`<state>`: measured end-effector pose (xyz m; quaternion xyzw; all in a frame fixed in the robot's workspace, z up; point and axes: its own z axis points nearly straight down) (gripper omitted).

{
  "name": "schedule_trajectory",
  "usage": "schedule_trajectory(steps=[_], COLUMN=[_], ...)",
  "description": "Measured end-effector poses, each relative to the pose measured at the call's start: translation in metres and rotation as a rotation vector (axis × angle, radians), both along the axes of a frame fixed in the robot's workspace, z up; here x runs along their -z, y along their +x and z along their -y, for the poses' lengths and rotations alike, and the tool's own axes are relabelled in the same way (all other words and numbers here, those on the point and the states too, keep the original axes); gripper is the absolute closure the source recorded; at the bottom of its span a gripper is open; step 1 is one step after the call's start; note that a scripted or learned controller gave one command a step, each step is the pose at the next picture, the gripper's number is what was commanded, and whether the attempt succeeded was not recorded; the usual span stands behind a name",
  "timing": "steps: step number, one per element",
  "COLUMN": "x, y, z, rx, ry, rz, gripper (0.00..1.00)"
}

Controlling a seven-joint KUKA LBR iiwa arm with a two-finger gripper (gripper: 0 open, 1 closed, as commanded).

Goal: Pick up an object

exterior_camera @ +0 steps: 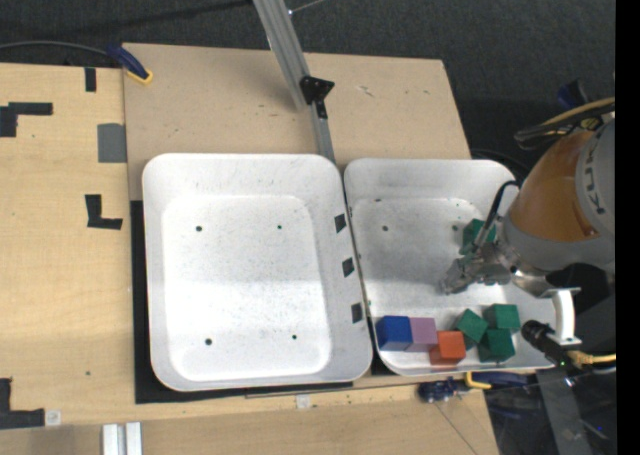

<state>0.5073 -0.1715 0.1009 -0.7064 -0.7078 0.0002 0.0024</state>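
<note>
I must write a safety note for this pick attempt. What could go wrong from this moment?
1. The gripper is low in the right bin, apart from the blocks; closing here may catch nothing.
2. The blue block, purple block, orange block and green blocks crowd the near wall, so the gripper may push neighbours or strike the rim.

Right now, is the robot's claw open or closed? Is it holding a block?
Gripper: low in the right bin, beside a green block. Open or closed cannot be told, and no block is seen held.
</note>
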Motion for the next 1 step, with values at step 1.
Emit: schedule_trajectory(steps=[1], x=[-0.0550], y=[-0.0086], z=[0.0018], rx=[0.001], ry=[-0.004], rz=[0.007], gripper=[1.00])
